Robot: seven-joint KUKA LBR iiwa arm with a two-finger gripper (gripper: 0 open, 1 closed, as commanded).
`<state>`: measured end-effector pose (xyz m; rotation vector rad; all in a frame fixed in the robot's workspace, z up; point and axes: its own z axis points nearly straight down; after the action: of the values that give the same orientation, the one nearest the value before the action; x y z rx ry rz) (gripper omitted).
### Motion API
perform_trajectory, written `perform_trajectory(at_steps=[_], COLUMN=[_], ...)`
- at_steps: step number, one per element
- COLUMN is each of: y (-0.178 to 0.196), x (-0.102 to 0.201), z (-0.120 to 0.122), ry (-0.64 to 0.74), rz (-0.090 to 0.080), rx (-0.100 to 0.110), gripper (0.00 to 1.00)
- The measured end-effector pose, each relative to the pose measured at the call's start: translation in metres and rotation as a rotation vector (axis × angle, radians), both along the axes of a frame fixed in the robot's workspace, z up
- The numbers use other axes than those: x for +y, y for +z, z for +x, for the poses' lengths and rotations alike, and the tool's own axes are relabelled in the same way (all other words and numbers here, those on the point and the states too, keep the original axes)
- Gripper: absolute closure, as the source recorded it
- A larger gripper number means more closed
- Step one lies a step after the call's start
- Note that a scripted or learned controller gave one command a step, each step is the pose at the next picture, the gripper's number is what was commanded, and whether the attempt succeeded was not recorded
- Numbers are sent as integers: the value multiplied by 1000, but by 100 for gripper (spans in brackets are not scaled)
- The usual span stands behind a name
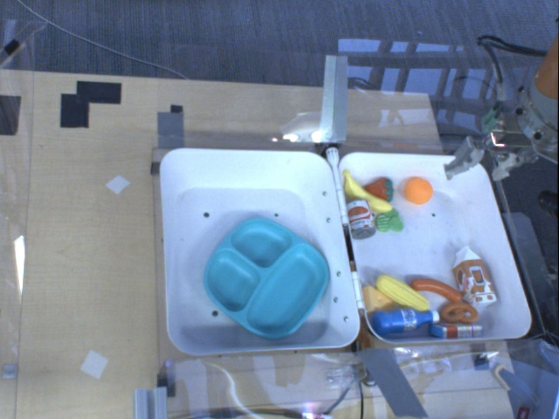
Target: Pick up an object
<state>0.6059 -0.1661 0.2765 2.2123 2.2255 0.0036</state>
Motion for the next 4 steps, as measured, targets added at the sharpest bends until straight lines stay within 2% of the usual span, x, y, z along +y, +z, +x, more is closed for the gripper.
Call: perform_trajectory(at_steps=[1, 3, 4], y=[-147, -146, -190], x=[-12, -12, 37], z=[11, 12, 65], ry=[-123, -123, -107], rz=[1, 0, 1], rx=[2, 1, -1], gripper=[0, 0, 0])
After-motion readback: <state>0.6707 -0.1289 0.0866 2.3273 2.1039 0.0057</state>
